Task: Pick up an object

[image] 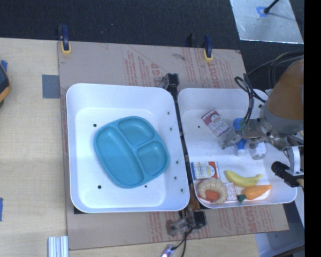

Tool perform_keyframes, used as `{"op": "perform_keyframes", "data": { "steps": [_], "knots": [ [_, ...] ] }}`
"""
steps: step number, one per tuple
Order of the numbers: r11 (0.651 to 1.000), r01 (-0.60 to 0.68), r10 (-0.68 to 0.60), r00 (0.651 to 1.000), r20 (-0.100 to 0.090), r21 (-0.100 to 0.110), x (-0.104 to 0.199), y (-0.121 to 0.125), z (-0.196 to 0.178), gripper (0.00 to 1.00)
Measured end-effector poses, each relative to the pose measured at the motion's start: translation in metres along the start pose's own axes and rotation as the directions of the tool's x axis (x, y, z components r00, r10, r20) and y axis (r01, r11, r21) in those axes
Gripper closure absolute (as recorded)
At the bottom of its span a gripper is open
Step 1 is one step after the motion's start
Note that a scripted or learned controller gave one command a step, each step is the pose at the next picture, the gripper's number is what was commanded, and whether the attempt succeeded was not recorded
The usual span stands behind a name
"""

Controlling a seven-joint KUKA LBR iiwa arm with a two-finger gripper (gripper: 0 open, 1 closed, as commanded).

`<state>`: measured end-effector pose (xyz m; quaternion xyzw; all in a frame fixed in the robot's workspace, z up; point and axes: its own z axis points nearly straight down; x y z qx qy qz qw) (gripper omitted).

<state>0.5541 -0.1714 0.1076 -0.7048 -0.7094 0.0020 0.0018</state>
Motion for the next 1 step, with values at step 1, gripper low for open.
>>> {"op": "perform_keyframes", "data": {
  "steps": [1],
  "knots": [
    [1.0, -0.001, 0.001, 1.0, 0.0, -0.013, 0.0176, 0.0975, 0.01, 0.0]
  ]
}}
